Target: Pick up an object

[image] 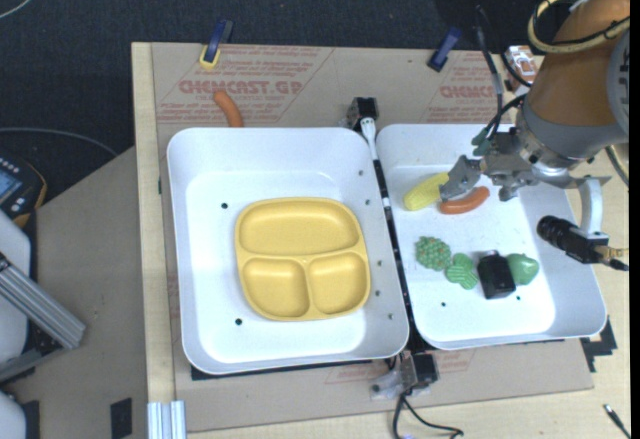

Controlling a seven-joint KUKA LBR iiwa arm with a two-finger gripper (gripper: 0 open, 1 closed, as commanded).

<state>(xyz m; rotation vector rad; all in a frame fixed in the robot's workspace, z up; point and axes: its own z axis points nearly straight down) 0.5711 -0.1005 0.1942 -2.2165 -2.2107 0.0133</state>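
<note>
Smooth yellow divided tray (300,258), knobbly green toy (432,252)

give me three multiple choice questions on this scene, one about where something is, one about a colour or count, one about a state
1. Where does the yellow divided tray sit?
A. in the left bin
B. in the right bin
C. on the floor

2. How many compartments does that tray have?
A. two
B. three
C. five

3. How does the gripper stand to the orange sausage?
A. far off over the left bin
B. low over it in the right bin
C. lifted high with it clear of the bin

Answers:
1. A, the tray lies in the middle of the left bin.
2. B, one long section on top and two below.
3. B, the gripper is right at the sausage, which lies beside the yellow banana on the floor of the right bin.
</note>
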